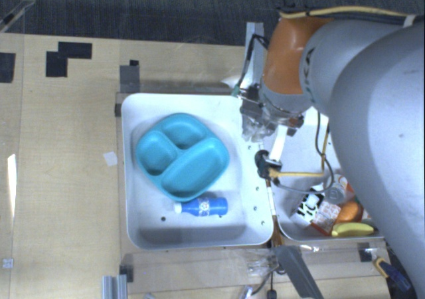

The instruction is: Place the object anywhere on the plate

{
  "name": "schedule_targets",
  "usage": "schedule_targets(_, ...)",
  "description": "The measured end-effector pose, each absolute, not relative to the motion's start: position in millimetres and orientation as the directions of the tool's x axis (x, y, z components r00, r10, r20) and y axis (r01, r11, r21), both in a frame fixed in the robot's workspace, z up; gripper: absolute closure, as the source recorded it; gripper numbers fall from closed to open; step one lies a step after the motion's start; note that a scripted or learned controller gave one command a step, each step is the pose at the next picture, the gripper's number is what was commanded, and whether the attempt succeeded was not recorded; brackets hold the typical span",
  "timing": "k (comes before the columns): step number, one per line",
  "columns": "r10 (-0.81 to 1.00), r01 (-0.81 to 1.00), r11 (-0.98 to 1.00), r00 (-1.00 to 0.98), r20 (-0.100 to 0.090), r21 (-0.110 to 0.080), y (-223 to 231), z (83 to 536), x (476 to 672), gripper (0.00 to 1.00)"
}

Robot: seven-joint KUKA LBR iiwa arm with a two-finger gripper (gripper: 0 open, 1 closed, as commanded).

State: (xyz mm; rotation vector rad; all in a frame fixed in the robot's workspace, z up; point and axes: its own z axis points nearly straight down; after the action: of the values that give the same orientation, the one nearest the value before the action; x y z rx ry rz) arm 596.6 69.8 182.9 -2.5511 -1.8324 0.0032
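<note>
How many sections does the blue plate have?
3. The blue plate in the left bin has two small sections at its upper left and one big section at its lower right.

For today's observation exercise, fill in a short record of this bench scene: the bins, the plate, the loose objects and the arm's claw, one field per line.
left bin: holds the plate and the bottle
plate: blue, divided into compartments, nothing on it
bottle: small, blue, white cap, lying on its side just below the plate
right bin: a cluster of small items, among them a yellow banana
claw: above the left bin's right edge, nothing seen in it
task status: object not yet on the plate
</note>
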Motion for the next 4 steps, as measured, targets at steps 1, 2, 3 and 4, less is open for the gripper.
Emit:
schedule_targets(1, 0.951, 0.951, -0.310, 0.310, -0.001, -0.002, -5, 183, 530.7, 1.00)
schedule_targets(2, 0.951, 0.951, -0.309, 0.309, -0.002, 0.007, -110, 133, 488.6, 1.00)
schedule_targets(3, 0.986, 0.986, -0.167, 0.167, 0.000, -0.001, -43, 183, 545.1, 1.00)
schedule_targets(4, 0.986, 0.986, -0.168, 0.168, 0.000, -0.001, -43, 183, 545.0, 0.00)
